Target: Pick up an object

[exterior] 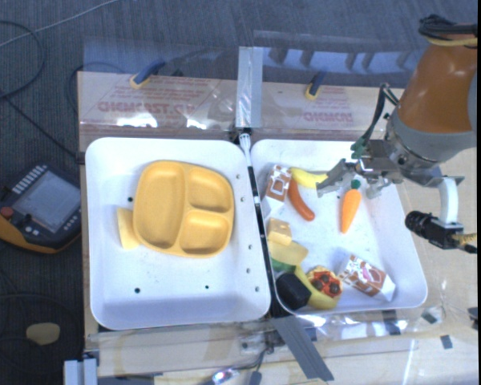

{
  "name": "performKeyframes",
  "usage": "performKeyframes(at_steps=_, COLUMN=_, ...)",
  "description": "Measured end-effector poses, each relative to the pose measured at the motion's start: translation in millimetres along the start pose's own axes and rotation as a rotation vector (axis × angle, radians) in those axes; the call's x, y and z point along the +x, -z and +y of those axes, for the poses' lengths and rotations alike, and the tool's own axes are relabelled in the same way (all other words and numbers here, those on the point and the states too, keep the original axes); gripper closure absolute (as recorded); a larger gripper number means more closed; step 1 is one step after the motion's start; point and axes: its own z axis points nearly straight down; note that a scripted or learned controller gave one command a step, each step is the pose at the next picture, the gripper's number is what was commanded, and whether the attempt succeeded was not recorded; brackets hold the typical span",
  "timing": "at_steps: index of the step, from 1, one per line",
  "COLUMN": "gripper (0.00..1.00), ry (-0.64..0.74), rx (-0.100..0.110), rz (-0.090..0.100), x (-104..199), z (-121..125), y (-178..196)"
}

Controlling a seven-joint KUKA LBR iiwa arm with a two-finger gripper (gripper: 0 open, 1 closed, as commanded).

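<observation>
My gripper (355, 180) hangs over the upper middle of the right bin (409, 251), fingers spread open. One grey finger (333, 176) points left and the other sits near the right (377, 186). An orange toy carrot (349, 211) lies just below, its green top (354, 185) right between the fingertips; nothing is lifted. Left of it lie a yellow banana (305, 176) and a red-orange sausage (301, 204).
The right bin also holds a printed packet (277, 185), a cheese block (279, 233), a yellow-green piece (288, 253), a black object (293, 290), a pizza-like toy (325, 284) and a red-white packet (365, 276). The left bin (112, 295) holds a yellow divided plate (181, 208).
</observation>
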Motion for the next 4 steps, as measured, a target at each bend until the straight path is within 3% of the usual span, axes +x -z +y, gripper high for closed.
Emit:
performKeyframes(at_steps=1, gripper=0.0, ry=-0.341, rx=0.001, rz=-0.001, x=12.9, z=5.5, y=20.8)
performKeyframes(at_steps=3, gripper=0.0, ry=-0.136, rx=0.001, rz=-0.002, x=-45.4, z=67.5, y=-158.1)
performKeyframes(at_steps=4, gripper=0.0, ry=-0.001, rx=-0.008, rz=-0.006, x=-56.8, z=109.1, y=-183.0)
